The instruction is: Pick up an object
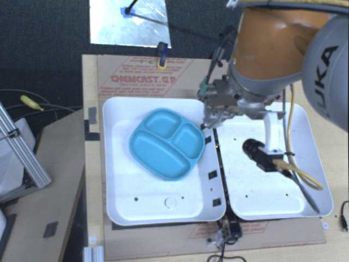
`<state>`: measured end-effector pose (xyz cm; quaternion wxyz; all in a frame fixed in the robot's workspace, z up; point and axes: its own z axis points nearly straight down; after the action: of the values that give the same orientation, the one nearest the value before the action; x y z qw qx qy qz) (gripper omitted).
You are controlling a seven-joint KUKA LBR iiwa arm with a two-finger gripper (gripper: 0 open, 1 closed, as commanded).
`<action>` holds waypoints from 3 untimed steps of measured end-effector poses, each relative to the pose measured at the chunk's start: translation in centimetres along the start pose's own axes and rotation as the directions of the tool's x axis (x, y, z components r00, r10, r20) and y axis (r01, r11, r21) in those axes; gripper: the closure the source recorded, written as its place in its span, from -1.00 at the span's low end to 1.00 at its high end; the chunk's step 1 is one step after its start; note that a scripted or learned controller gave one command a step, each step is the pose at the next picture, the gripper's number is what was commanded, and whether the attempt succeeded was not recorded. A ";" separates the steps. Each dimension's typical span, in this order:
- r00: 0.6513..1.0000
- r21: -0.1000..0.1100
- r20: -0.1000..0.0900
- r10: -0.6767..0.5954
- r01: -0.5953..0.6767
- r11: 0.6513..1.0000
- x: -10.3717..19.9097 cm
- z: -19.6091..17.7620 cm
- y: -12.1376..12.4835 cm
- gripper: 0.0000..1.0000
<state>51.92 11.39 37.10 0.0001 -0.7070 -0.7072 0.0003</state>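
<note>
A blue divided plate (166, 143) with three compartments lies flat in the upper middle of the left white bin (117, 201). My gripper (210, 123) hangs under the orange wrist, over the seam between the two bins. It is just at the plate's right rim, and whether it touches the rim is hidden. Nothing shows as lifted; the plate rests on the bin floor.
The right white bin (272, 201) lies under the arm. Both bins rest on a printed cardboard sheet (142, 75). A small blue and yellow clip (162, 55) stands behind the left bin, beyond it a shiny foil sheet (128, 15).
</note>
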 end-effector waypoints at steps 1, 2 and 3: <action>1.000 -0.002 -0.001 -0.001 0.001 1.000 0.0 -0.3 -0.1 -1.00; 1.000 -0.008 -0.003 -0.007 0.007 1.000 3.3 -5.3 1.3 -1.00; 1.000 -0.016 -0.007 -0.006 0.005 1.000 2.7 -17.2 -2.7 -1.00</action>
<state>49.23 14.12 54.31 -0.0032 -0.7050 -0.7091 -0.0078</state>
